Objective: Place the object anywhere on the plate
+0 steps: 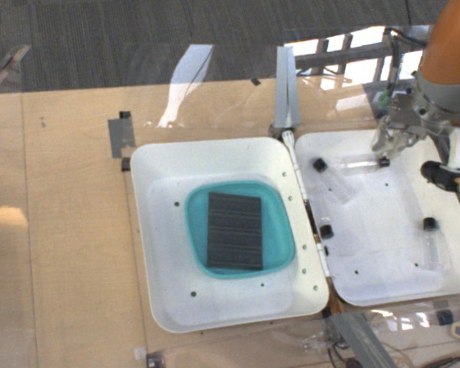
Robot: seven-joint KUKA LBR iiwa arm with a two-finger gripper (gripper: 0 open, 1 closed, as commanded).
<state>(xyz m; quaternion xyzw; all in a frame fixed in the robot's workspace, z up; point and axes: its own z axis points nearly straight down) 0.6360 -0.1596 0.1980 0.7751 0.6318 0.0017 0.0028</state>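
Note:
A dark grey ribbed rectangular object point(234, 230) lies flat on the teal plate point(279, 239), which sits in the middle of the left white bin point(161, 228). The block rests fully within the plate, slightly tilted. My gripper point(388, 149) hangs over the far edge of the right bin point(387, 260), well away from the plate and the block. The arm's orange band point(451, 38) shows at the upper right.
A metal divider bracket point(284, 90) stands at the back between the two bins. Small black studs point(318, 164) dot the right bin's floor. Cables and frame parts point(452, 174) crowd the right edge. Bare wooden bench point(55, 240) stretches to the left.

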